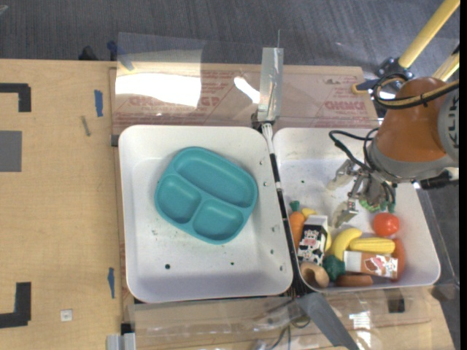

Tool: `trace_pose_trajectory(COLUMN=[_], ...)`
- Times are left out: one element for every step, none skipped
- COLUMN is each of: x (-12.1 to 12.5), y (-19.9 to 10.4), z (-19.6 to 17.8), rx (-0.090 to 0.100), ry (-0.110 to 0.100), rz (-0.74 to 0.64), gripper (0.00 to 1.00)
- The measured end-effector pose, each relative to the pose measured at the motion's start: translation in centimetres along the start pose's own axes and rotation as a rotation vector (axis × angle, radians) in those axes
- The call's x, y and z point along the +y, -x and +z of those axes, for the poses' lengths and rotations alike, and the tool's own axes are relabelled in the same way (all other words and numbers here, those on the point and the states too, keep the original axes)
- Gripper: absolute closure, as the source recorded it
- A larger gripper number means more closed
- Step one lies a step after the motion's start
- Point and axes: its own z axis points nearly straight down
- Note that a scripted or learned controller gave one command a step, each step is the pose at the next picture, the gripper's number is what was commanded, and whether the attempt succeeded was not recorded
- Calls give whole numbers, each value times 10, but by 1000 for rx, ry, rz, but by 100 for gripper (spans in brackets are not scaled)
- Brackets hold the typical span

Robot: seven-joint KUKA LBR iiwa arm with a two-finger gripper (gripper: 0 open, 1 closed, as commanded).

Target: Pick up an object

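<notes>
Bright, even overhead light fills the scene, and the two white bins (139, 195) look nearly washed out. Strong glare sits on the clear plastic sheet (157, 86) behind the left bin, while shadows stay soft and short. Focus is moderately sharp, slightly grainy, and small items in the right bin blur together.

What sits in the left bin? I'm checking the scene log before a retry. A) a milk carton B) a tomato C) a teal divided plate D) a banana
C: the teal divided plate lies in the left bin, while the toy foods are piled in the right bin.
</notes>
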Motion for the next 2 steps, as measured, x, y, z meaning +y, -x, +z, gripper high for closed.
trace_pose_trajectory(x=[-92, -87], y=[-42, -36], z=[0, -14], rx=[1, -15], ry=[-8, -6], rz=[81, 74], gripper=[0, 100])
